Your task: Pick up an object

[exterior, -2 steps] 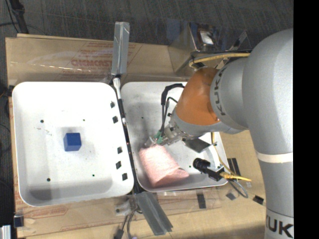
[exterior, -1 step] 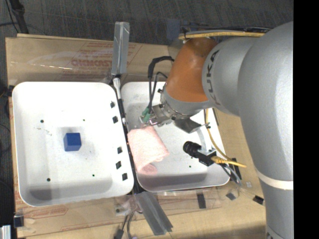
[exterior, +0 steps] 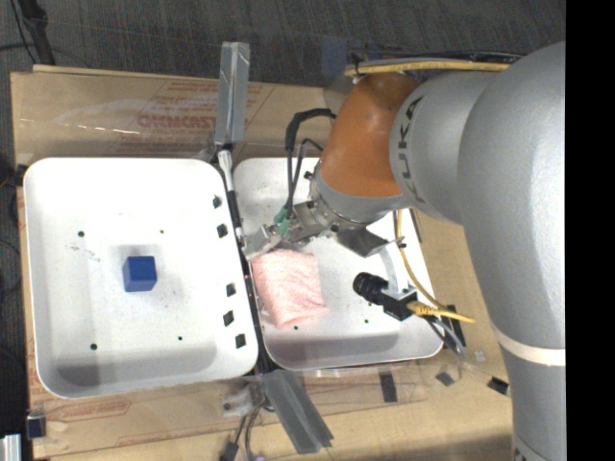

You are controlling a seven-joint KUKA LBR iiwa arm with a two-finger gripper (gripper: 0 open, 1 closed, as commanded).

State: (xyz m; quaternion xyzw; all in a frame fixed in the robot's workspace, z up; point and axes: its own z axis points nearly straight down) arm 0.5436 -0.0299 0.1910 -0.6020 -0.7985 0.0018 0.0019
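Note:
A blue cube (exterior: 140, 273) lies on the floor of the left bin (exterior: 58, 190), left of its middle. A pink, soft-looking folded pad (exterior: 288, 289) lies in the right bin (exterior: 336, 351), against its left wall. My gripper (exterior: 282, 229) hangs low over the right bin, right at the pad's upper edge. The grey arm and its orange band cover most of the gripper. A small green bit (exterior: 283, 221) shows at the gripper, and what it belongs to is unclear.
A grey divider (exterior: 233, 257) with black clips runs between the two bins. The bins stand on a cardboard sheet (exterior: 115, 113). The arm covers the right bin's far right part.

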